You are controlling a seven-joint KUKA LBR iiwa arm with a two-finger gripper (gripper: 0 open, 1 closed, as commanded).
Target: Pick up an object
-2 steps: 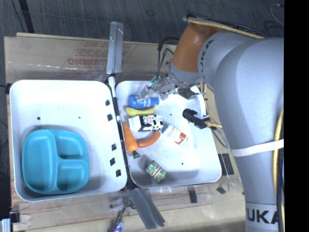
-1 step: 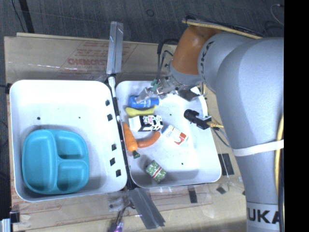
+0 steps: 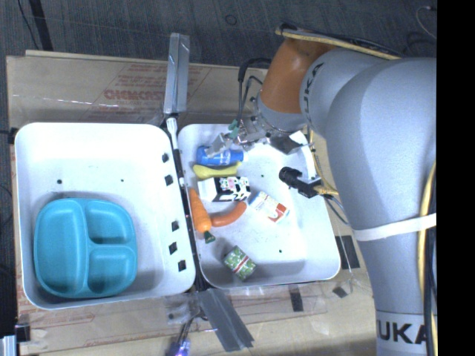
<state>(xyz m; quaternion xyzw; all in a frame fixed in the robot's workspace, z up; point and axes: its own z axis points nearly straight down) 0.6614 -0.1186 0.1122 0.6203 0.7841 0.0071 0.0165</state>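
1. The grey arm (image 3: pixel 386 162) rose along the right side from the near edge. It bent leftward over the right bin (image 3: pixel 293 245), and its bulk covered that bin's right rim.
2. Its orange band (image 3: pixel 286 80) sat at the far end of the bend, beyond the bin's far rim. The wrist turned down and to the left from there.
3. The claw (image 3: pixel 239 130) hung low over the far left corner of the right bin. Whether it was released or clenched could not be told, and nothing could be seen held in it.
4. In the right bin, a green can (image 3: pixel 239 262) lay nearest the front rim, well apart from the claw.
5. Farther in, an orange carrot (image 3: pixel 198 210) lay along the left wall, with an orange sausage (image 3: pixel 228 213) beside it and a white and red carton (image 3: pixel 269 208) to the right.
6. Beyond those sat a black and white box (image 3: pixel 231 188), then a yellow banana (image 3: pixel 215 171).
7. A blue bottle (image 3: pixel 219 155) lay just past the banana. It was closest to the claw, just in front of it and slightly to the left.
8. The left bin (image 3: pixel 89 154) held a blue divided tray (image 3: pixel 85 247) in its near half.
9. The brown worktop (image 3: pixel 89 80) showed beyond both bins.
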